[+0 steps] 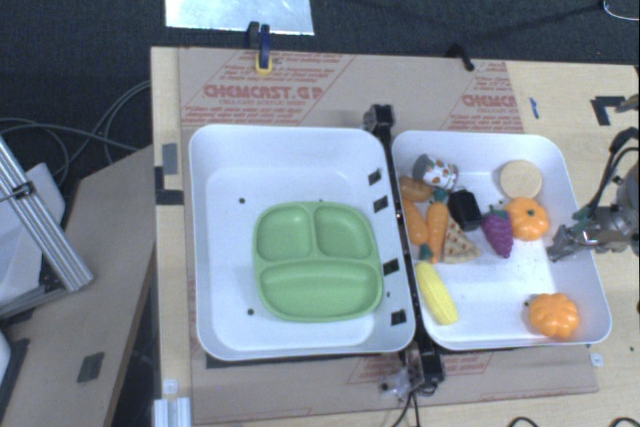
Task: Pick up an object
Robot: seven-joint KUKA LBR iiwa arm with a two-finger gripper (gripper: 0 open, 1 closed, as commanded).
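Right bin (575, 205) is where the pickings are: a cluster of toy food sits toward its left side and middle, nothing lifted, everything resting on the white floor. There's a yellow corn cob (436, 292) lying at a slant near the front left, an orange carrot (437, 225) above it, a wedge-shaped pizza slice (461, 245) touching the carrot's right side, and a purple bunch of grapes (498, 231) just beside that. A small black object (465, 208) sits above the slice, and a grey-and-white toy (436, 172) sits at the back left, too small to name with confidence. A round tan biscuit (520, 179) lies at the back, an orange pumpkin (527, 219) just in front of it, and a second orange pumpkin (553, 314) well apart in the front right corner. Gripper (562, 244) is at the bin's right rim, low, between the two pumpkins but touching neither; whether its fingers are spread or closed I can't tell at this angle, and nothing shows between them. Left bin (215, 215) holds a green divided plate (317, 261), lying flat in its middle.
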